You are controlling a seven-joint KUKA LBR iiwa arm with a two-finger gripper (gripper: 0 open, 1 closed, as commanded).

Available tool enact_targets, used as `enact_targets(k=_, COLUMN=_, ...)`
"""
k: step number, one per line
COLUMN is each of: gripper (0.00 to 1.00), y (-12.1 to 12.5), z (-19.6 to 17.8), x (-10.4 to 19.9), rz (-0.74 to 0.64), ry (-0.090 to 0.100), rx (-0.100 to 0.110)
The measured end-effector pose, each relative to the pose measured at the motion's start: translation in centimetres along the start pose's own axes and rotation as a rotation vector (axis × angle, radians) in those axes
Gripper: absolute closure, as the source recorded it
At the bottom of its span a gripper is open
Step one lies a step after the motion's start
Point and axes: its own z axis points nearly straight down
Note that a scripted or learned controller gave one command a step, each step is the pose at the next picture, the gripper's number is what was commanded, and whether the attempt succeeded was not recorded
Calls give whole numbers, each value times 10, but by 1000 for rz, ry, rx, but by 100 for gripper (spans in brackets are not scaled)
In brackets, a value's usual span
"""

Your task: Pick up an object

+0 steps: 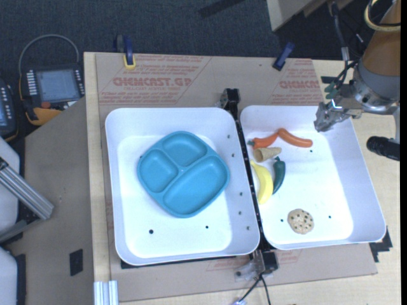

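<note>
So the pick hadn't really started at this point. The gripper (325, 121) hung over the upper right corner of the right bin (356, 189), and nothing was caught in it; whether it was spread or pressed together couldn't be told from that angle.

All the candidates sat loose in the right bin. An orange carrot (267, 140) and an orange-red sausage (297, 138) lay closest to the tool, just to its left. Below them was a small cone-like piece (268, 152), then a yellow banana (262, 182) touching a dark green pepper (278, 170), and a cookie (300, 221) further down by itself. The left bin (127, 189) held a blue divided plate (183, 173).

Judging by that, everything was left: descend, close, lift. The sausage looked like the nearest target.
</note>
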Motion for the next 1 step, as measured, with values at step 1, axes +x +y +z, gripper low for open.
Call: enact_targets(k=1, gripper=100, y=1, z=-8, x=53, rz=0, ry=0, rx=0)
